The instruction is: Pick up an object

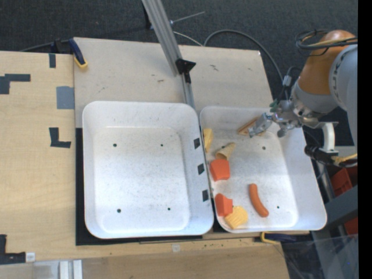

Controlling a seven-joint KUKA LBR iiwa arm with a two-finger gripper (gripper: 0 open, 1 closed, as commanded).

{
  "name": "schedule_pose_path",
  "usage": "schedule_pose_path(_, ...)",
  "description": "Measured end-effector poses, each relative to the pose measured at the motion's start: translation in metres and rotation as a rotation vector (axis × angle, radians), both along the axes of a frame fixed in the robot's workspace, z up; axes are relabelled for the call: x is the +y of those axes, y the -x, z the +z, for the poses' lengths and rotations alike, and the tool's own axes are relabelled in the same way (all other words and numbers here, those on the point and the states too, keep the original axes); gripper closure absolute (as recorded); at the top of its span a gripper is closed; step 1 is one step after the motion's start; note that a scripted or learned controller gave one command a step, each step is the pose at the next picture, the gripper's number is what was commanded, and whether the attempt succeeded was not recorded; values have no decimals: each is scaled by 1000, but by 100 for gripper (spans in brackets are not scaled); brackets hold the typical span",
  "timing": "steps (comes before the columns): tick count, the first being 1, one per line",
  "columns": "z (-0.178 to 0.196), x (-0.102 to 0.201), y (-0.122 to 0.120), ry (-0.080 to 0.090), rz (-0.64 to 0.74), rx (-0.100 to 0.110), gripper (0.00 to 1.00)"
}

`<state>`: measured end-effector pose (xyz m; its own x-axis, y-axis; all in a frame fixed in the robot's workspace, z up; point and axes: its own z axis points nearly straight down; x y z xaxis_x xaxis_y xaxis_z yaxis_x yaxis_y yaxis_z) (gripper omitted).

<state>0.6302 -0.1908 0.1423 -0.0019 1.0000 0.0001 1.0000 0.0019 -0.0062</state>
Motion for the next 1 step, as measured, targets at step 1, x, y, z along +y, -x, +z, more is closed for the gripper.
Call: schedule_pose_path(1, -55, 1, 2, 0, 0, 1, 0)
